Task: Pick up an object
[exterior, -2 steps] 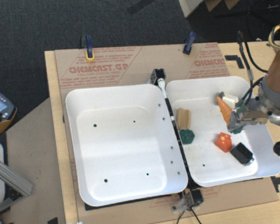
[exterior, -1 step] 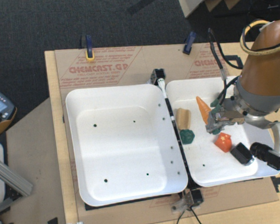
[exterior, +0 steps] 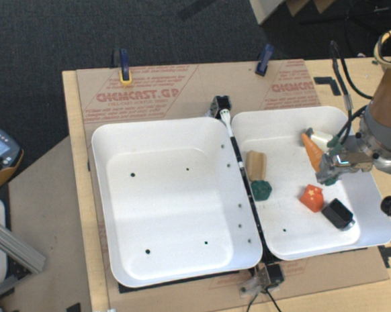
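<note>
On the tabletop [exterior: 176,86] sit 2 white bins. The right bin [exterior: 290,242] holds a tan block [exterior: 255,165], a green lump [exterior: 261,190], an orange carrot-shaped piece [exterior: 313,151], a red-orange object [exterior: 312,198] and a black object [exterior: 338,214]. The claw [exterior: 330,171] hangs over this bin's right side, just beside the carrot-shaped piece; whether it is open or closed cannot be told. The left bin [exterior: 119,212] lies alongside.

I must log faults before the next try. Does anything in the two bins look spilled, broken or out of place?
Nothing stands out. The tan block, green lump, orange carrot-shaped piece, red-orange piece and black object all lie loose inside the right bin, none over its rim. The claw is over that bin, beside the carrot-shaped piece.
</note>
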You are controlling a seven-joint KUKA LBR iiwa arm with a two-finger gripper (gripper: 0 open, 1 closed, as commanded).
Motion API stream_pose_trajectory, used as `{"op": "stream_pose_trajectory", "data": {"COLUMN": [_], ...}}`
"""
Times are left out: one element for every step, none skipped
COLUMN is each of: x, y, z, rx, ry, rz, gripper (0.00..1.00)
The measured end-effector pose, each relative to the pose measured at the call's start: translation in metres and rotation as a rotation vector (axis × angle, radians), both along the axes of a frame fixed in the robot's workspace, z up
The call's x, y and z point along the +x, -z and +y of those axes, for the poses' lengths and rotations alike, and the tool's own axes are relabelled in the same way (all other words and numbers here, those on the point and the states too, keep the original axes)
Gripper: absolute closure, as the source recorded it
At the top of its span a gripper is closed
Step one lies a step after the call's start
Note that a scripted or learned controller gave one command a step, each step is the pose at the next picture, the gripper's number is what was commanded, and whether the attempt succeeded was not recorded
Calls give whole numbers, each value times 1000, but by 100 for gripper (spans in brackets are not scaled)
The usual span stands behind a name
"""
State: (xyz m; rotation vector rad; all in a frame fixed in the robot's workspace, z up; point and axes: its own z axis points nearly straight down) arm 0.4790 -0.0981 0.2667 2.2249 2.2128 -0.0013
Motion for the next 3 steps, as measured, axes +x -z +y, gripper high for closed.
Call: {"op": "stream_pose_trajectory", "data": {"x": [18, -1, 31], "y": [-1, 36, 34], "z": [66, -1, 69], "rx": [4, 3, 3], "ry": [-12, 2, -12], "rz": [0, 7, -1], "gripper": [100, 100, 100]}}
